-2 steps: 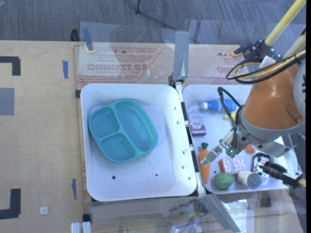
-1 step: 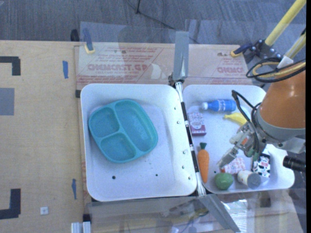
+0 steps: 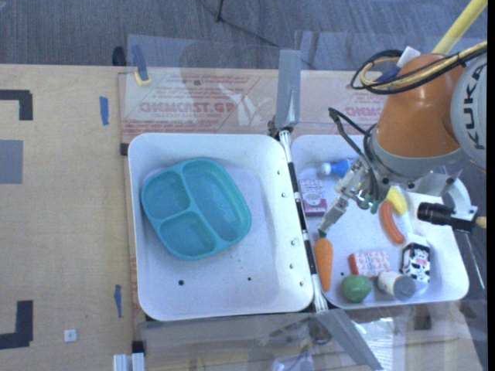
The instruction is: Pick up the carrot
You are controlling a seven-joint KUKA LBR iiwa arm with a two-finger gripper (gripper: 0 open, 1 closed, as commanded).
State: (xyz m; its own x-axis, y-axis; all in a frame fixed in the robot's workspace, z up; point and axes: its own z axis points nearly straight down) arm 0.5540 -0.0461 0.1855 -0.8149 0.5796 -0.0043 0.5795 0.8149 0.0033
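— Lettering first: what reads?
— "KUKA", partly cut off, on the grey arm [image 3: 472, 107] at the right edge. Faint reddish print on the clear sheet [image 3: 193, 103] behind the bins is too washed out to spell.
— Bins?
— The left bin [image 3: 155, 284] holds a teal divided plate [image 3: 195, 207]. The right bin [image 3: 456, 284] holds the carrot [image 3: 323, 261] by its left wall, a red-and-white packet [image 3: 370, 262], a cow-patterned carton [image 3: 416, 262], a pink carton [image 3: 312, 195], a green ball [image 3: 356, 288], a sausage [image 3: 391, 223].
— Gripper?
— The gripper [image 3: 331, 221] hangs just above the carrot's leafy end, fingers close together, clamping nothing.
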